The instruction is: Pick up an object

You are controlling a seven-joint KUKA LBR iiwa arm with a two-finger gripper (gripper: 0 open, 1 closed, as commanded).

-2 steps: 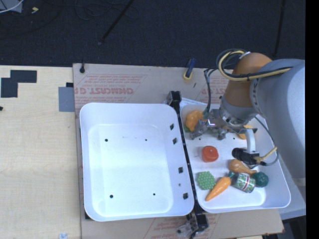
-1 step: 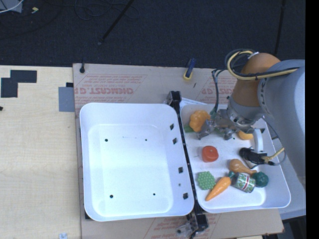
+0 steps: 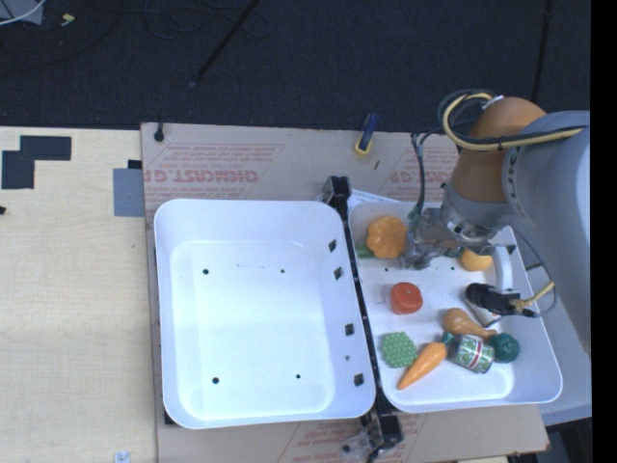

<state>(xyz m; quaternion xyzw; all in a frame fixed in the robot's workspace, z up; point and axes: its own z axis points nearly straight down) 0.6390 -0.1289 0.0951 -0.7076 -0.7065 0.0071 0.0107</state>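
- The gripper [image 3: 421, 251] hangs low in the right bin [image 3: 540, 394], just beside the orange toy pepper [image 3: 385, 236]; its grip I cannot tell.
- The pepper looks light, stiff and smooth: take it across its rounded middle.

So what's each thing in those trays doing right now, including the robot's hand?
hand: low in the right tray, beside the orange pepper
orange pepper: lying at the tray's far left
red tomato: resting mid-tray, apart from the hand
carrot: lying flat, tip toward the near rim
green can: tipped on its side
left tray: sitting level
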